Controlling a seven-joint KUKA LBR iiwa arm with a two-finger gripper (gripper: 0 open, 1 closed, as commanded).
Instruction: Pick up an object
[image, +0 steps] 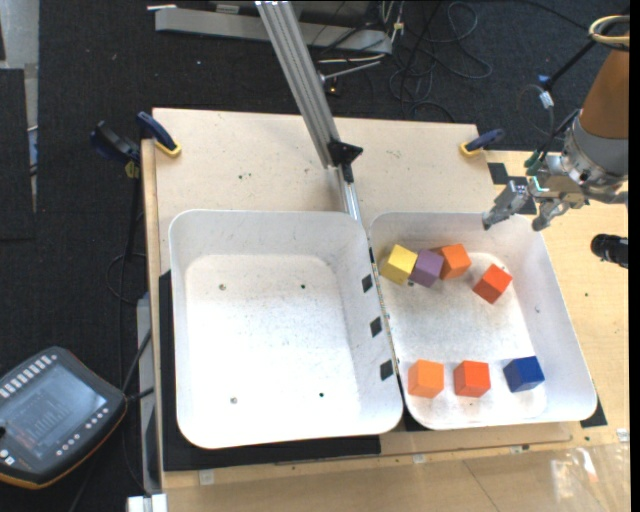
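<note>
The right bin (555, 300) holds several small cubes. A yellow cube (399, 265), a purple cube (428, 267) and an orange cube (454, 260) sit in a row near its back left. A red-orange cube (491, 283) lies just right of them. Along the front stand an orange cube (426, 379), a red-orange cube (472, 379) and a blue cube (523, 373). My gripper (522, 212) hangs above the bin's back right rim, open, its fingers spread with nothing between them.
The left bin (265, 320) lies beside the right one. A slanted metal pole (305, 85) crosses the bench top. Clamps (157, 133) sit at the board's back corners, and a teach pendant (50, 415) rests at the lower left.
</note>
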